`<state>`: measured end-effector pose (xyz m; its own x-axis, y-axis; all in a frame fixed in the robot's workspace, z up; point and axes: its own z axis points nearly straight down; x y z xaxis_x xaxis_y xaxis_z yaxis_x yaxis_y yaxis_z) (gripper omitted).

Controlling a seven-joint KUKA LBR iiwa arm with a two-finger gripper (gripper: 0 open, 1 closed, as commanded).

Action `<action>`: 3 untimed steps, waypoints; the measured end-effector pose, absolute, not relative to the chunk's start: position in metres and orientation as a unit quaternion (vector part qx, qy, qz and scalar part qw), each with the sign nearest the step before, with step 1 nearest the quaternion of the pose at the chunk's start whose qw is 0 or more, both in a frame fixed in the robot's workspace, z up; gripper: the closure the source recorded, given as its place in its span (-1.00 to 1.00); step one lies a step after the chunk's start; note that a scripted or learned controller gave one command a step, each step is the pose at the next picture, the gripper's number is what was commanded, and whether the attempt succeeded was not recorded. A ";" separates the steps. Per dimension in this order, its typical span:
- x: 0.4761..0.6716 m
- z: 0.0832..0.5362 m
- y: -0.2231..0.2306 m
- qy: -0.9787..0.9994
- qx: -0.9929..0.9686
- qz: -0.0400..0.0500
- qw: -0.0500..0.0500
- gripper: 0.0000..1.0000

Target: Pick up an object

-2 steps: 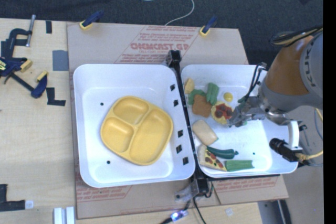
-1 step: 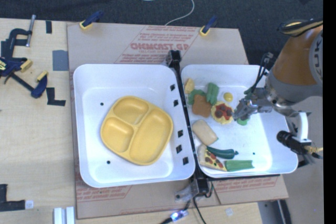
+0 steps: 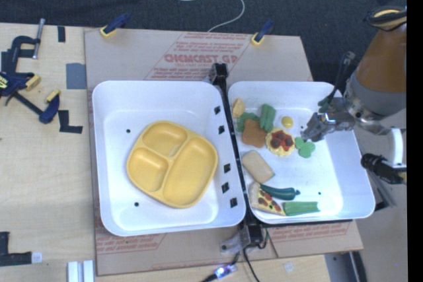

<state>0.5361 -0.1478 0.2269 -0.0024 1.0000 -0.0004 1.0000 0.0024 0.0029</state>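
The right white bin (image 3: 344, 181) holds several toy foods. Among them are a round yellow piece with red topping (image 3: 281, 142), a brown piece (image 3: 253, 135), a green vegetable (image 3: 267, 117), a tan bread-like piece (image 3: 257, 166), a pizza slice (image 3: 266, 204) and green pods (image 3: 291, 200). A small green broccoli-like piece (image 3: 307, 150) lies just below my gripper (image 3: 312, 131). The gripper hangs low over the bin's middle, its dark fingers pointing down-left beside the yellow and red piece. I see nothing between its fingers.
The left white bin (image 3: 112, 115) carries a yellow divided plate (image 3: 173, 162). A black divider (image 3: 228, 135) runs between the two bins. Blue clamps (image 3: 33, 86) lie on the bench at far left. A white cable (image 3: 205, 0) loops over the dark floor behind.
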 end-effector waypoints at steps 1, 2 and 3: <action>0.559 0.236 -0.101 0.709 0.705 0.001 0.000 1.00; 0.591 0.232 -0.050 0.710 0.705 0.000 -0.001 1.00; 0.615 0.222 -0.006 0.709 0.705 0.000 0.000 1.00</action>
<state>0.6149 -0.0063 0.2219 -0.0059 1.0000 0.0002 1.0000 0.0059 -0.0010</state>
